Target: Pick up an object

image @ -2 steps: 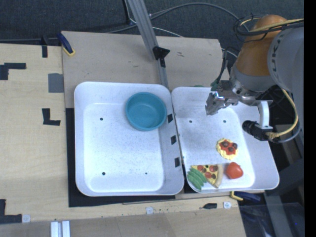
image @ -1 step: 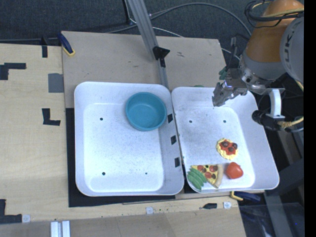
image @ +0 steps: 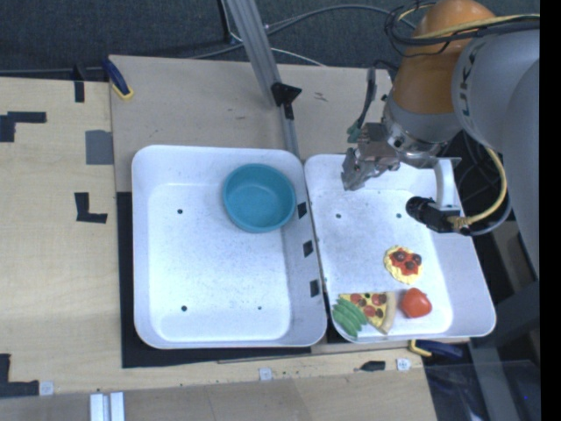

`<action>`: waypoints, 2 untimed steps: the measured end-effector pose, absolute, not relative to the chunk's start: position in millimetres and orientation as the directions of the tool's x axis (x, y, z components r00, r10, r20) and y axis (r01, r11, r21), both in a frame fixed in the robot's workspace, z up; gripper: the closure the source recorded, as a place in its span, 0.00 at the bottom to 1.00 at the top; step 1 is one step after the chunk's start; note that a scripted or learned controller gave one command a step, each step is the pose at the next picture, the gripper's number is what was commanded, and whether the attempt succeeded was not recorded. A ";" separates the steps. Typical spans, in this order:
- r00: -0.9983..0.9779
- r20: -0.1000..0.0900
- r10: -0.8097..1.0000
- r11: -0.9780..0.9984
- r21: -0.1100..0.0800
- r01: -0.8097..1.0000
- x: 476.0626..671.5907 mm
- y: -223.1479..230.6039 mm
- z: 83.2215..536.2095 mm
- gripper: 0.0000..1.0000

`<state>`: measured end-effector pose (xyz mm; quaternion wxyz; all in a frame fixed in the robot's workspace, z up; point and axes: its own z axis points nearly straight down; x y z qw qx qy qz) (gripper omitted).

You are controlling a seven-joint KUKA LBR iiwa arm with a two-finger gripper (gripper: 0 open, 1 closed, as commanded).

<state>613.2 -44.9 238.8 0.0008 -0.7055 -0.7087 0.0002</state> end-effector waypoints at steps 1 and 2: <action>-0.005 0.001 1.000 0.005 -0.001 1.000 619.7 13.3 242.9 1.00; -0.005 0.001 1.000 0.005 -0.001 1.000 611.0 67.2 237.6 1.00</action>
